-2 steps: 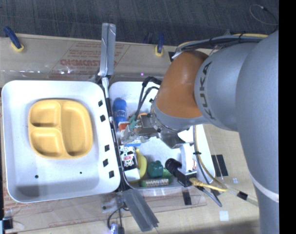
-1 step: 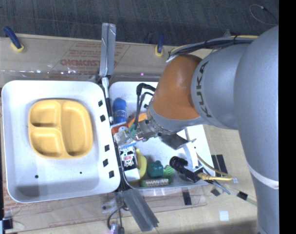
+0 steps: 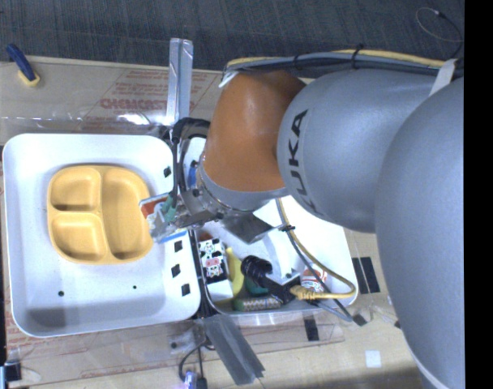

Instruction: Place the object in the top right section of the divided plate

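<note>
Object [image 3: 159, 211]: a small piece with red and green on it, left of frame centre, just beside the right rim of the divided plate [image 3: 96, 213] and under the tip of the hand [image 3: 167, 220]; whether it touched the plate or the bin floor could not be told.
Arm [image 3: 352, 136]: grey, nearest the camera and filling most of the right half of the frame; its orange band [image 3: 242, 136] sat at upper centre.
Hand: below the orange band, at the seam between the two bins; whether it was clenched, released or grasping anything could not be told, as the wrist hid most of it.
Right bin [image 3: 315, 245]: lower centre, largely covered by the arm; a white card [image 3: 212, 259] with dark and red print lay at its left side, a yellow item [image 3: 237, 278] just right of the card, and a dark green item [image 3: 255, 302] against the lower rim.
Left bin [image 3: 36, 298]: white, taking up the left half of the frame; black squares [image 3: 177, 258] marked its right wall.
Divided plate: yellow, three sections, lying flat in the upper middle of the left bin, apart from its left and lower walls.
Worktop [image 3: 44, 96]: pale brown, showing above the bins.
Metal bar [image 3: 180, 71]: a grey strip at upper centre-left, beyond the left bin's top right corner.
Blue clamp [image 3: 21, 63]: upper left corner of the frame, at the worktop's far edge.
</note>
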Available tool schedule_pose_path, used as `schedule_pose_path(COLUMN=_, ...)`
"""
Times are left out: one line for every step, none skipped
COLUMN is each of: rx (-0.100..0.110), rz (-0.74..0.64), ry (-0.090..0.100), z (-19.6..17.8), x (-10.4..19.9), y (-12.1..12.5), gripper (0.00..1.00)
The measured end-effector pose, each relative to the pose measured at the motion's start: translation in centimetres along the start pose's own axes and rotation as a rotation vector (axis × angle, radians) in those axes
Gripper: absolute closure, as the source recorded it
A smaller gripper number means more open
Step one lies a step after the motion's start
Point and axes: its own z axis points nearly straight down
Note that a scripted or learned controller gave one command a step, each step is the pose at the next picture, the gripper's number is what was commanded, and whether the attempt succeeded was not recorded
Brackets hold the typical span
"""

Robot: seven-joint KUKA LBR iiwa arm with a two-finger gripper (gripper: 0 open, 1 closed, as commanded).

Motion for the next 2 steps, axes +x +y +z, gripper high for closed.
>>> schedule_pose_path(rx=0.003, rz=-0.018, ry=-0.001, z=2.8, x=7.8, y=5.9, gripper=1.0)
schedule_pose_path(rx=0.004, rz=0.023, ry=-0.001, z=7.0, x=7.6, y=1.8, gripper=1.0)
